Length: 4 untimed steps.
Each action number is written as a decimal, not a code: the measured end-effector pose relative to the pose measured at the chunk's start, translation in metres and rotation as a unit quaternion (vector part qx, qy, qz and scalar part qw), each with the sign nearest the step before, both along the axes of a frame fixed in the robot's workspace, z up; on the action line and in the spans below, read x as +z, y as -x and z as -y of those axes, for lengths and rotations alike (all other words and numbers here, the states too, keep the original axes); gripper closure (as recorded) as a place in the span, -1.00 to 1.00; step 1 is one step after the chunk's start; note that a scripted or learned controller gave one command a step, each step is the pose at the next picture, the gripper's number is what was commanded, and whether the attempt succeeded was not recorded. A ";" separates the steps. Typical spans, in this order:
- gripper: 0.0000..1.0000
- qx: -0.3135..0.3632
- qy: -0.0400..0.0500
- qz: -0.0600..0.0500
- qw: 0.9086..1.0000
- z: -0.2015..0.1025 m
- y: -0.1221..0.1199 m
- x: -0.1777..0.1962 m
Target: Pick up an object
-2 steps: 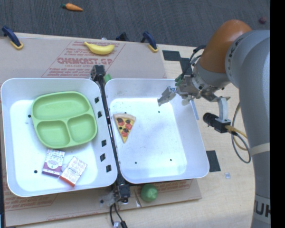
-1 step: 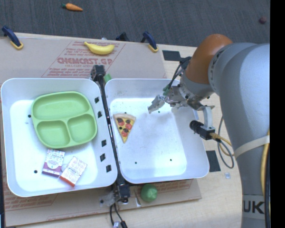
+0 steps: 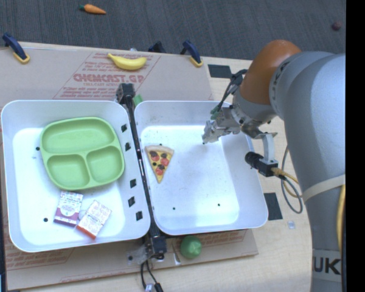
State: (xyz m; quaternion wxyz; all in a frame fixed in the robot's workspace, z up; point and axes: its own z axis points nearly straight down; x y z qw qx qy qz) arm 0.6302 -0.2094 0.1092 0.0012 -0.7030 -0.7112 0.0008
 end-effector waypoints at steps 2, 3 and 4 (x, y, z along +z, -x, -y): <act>-1.00 -0.003 0.000 0.000 1.000 -0.027 0.021 0.031; -1.00 -0.003 0.001 0.000 1.000 0.002 0.057 -0.018; -1.00 -0.003 0.000 0.001 1.000 0.001 -0.027 -0.017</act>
